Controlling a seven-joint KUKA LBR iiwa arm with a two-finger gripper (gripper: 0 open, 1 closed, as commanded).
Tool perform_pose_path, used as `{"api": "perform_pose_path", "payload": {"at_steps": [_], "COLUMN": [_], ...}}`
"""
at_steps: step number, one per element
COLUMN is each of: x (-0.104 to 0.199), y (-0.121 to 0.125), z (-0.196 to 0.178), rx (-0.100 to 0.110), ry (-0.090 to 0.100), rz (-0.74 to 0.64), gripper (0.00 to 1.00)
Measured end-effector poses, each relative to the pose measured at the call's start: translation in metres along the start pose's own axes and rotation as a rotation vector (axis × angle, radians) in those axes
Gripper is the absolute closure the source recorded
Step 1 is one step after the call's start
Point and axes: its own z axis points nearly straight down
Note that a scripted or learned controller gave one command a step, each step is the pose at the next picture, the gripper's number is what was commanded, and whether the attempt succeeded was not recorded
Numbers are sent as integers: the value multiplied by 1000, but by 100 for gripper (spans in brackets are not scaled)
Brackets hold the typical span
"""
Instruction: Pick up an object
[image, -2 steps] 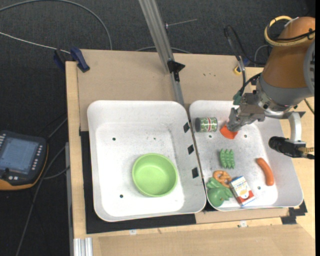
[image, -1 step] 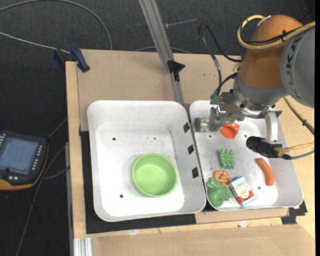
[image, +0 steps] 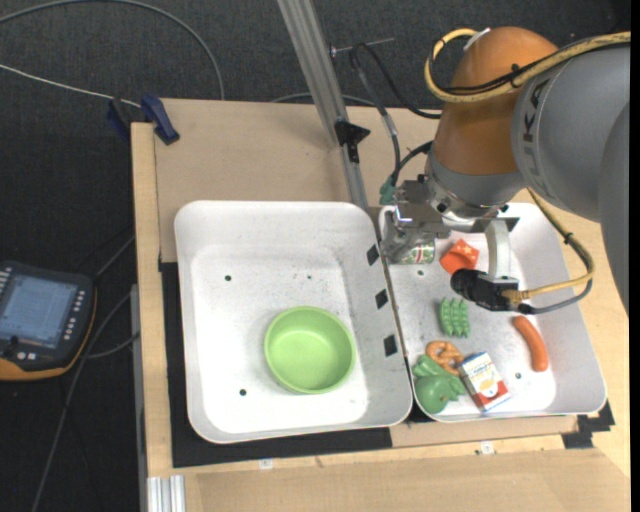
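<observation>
My gripper (image: 408, 236) hangs low over the back left corner of the right bin (image: 572, 372), close to the wall between the two bins. Just under it lies a small can-like item (image: 425, 254) with green and red marks, partly hidden by the gripper. An orange-red piece (image: 461, 256) lies just to its right. Further forward are a green ridged toy (image: 455, 316), an orange sausage shape (image: 532, 342), a pretzel-like piece (image: 443, 352), a green leafy toy (image: 434, 386) and a small printed box (image: 482, 378).
A light green bowl (image: 309, 348) sits in the left bin (image: 210, 250), toward its front. A slanted metal pole (image: 330, 100) stands behind the bins. A handheld pendant (image: 40, 318) lies off the bench at far left. Cables hang around the wrist.
</observation>
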Motion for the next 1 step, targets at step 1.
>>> {"api": "perform_pose_path", "payload": {"at_steps": [1], "x": [49], "y": [2], "z": [-2], "rx": [-1], "ry": [1], "rz": [0], "gripper": [100]}}
